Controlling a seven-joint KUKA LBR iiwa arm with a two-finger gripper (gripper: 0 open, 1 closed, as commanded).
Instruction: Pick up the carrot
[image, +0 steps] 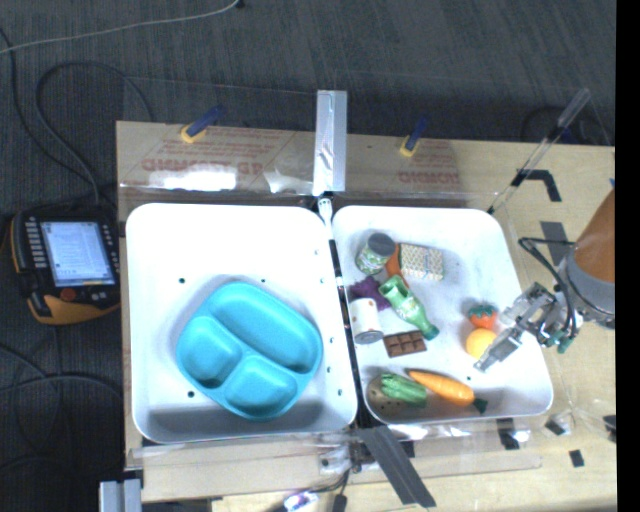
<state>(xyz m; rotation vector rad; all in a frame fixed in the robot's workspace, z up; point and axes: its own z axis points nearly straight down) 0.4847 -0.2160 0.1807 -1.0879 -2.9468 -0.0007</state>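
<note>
The carrot (441, 386) is orange with a small green top and lies on its side near the front edge of the right bin (500, 240). My gripper (499, 350) hangs over the right side of that bin, up and to the right of the carrot and apart from it. It sits right next to a yellow fruit (479, 341). Nothing shows in its grasp. The orange-banded wrist (597, 250) reaches in from the right.
A green vegetable (397, 388) lies just left of the carrot. A small red-orange fruit (483, 316), a chocolate bar (405, 345), a white can (365, 320), a green bottle (405, 305) and a box (422, 262) crowd the right bin. The left bin (160, 260) holds a blue divided plate (250, 348).
</note>
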